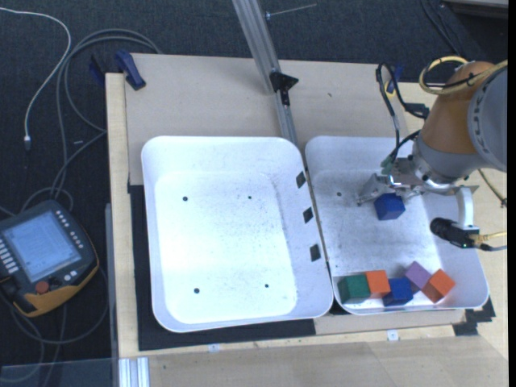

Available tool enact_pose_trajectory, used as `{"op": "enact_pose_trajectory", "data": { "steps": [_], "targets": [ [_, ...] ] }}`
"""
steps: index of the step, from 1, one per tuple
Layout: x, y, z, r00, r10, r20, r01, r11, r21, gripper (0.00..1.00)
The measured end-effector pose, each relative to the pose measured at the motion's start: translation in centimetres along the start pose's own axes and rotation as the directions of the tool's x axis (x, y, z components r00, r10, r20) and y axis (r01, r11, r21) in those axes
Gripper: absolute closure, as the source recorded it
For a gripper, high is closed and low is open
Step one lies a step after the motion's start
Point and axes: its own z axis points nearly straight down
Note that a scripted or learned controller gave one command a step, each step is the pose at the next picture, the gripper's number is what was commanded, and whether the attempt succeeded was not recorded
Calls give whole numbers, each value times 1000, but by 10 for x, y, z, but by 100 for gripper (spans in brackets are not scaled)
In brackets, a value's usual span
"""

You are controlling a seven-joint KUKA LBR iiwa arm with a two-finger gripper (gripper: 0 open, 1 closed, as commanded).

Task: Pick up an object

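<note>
A blue cube (pixel 390 208) lies on the floor of the right bin (pixel 348 226), near its middle. My gripper (pixel 389 190) hangs right over the cube's far edge, on the grey arm with the orange band (pixel 448 127) that reaches in from the right. Its fingers stand open, splayed to the left and right of the cube, and I see no grip on it. Along the bin's near wall sits a row of blocks: green (pixel 352 287), orange (pixel 377 282), blue (pixel 397 293), purple (pixel 418 274) and another orange (pixel 440 285).
The left bin (pixel 218 224) stands beside the right one, with black clips (pixel 307 214) on the shared wall. A slanted metal rail (pixel 260 39) crosses the bench's back. Cables (pixel 393 95) hang by the arm. A teach pendant (pixel 42 252) lies left of the bench.
</note>
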Motion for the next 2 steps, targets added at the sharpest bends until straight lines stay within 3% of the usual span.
{"op": "enact_pose_trajectory", "data": {
  "steps": [1,2],
  "targets": [
    [-1,-1,-11,1000,1,1,-1,1000,-1,100],
    [75,20,-61,1000,-5,-3,5,1000,-2,100]
  ]
}}
